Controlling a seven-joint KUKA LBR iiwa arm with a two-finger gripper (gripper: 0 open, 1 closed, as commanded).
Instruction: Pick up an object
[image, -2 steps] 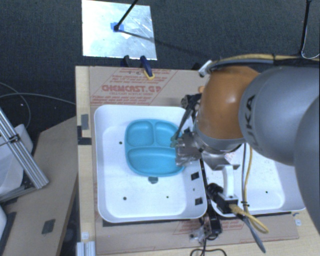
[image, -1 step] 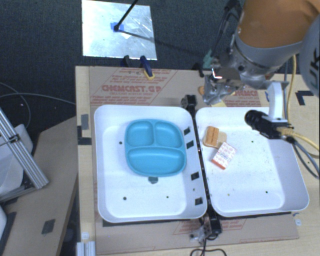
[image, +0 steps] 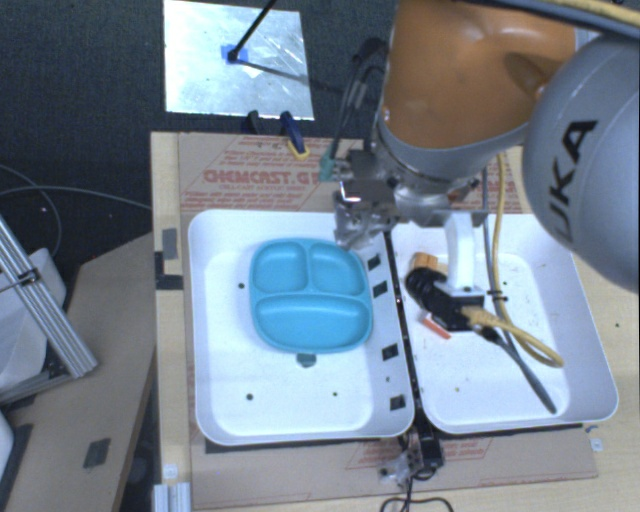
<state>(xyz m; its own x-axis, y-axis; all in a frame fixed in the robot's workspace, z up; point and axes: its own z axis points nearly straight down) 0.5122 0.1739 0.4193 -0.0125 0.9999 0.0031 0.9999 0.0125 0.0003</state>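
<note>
In the camera view we see the arm come in from the right, and its gripper (image: 350, 228) hangs above the wall where the two white bins meet, just over the far rim of the blue plate (image: 308, 297). We cannot tell whether the gripper is open or closed, and we see nothing held in it. The blue plate, with three compartments, lies flat in the left bin (image: 215, 300), towards the side shared with the right bin (image: 575, 330). A small teal piece (image: 306, 360) lies against the plate's near edge. In the right bin we make out a small orange-tan piece (image: 426, 261) near the shared wall and, nearer to us, a small red piece (image: 436, 326). Both bins rest on a cardboard sheet (image: 250, 175) with red print.
</note>
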